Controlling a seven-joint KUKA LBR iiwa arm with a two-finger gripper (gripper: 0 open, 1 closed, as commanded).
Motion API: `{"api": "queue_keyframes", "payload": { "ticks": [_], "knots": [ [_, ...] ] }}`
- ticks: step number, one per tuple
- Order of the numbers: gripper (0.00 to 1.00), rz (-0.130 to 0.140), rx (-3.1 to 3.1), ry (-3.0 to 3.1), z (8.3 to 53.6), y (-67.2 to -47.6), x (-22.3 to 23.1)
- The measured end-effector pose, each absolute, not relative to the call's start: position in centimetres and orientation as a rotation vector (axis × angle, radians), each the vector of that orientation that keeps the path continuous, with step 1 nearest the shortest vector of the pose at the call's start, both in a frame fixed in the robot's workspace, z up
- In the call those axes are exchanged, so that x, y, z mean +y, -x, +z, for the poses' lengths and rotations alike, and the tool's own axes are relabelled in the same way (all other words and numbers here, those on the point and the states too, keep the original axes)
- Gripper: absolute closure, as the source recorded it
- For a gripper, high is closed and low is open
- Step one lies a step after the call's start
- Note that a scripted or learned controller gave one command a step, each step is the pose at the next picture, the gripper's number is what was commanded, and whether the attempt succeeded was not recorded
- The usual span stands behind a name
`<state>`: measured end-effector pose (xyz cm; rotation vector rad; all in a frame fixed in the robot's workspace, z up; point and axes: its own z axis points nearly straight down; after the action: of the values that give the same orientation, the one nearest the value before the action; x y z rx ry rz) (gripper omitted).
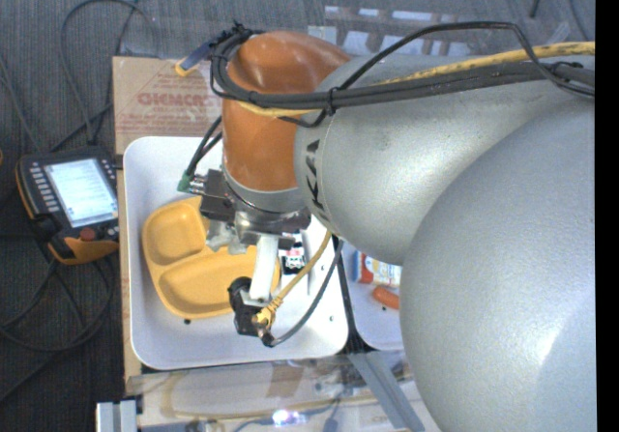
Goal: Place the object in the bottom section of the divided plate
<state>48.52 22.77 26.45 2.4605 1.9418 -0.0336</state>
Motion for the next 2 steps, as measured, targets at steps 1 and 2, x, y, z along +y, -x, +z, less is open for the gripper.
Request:
{"api": "queue_keyframes", "payload": {
  "ticks": [1,2],
  "knots": [
    [1.0,-0.02,1.37,-2.823,15.8,-48.3,23.2],
    [1.0,0.029,1.383,-2.82,9.2,-49.0,18.9]
  ]
}}
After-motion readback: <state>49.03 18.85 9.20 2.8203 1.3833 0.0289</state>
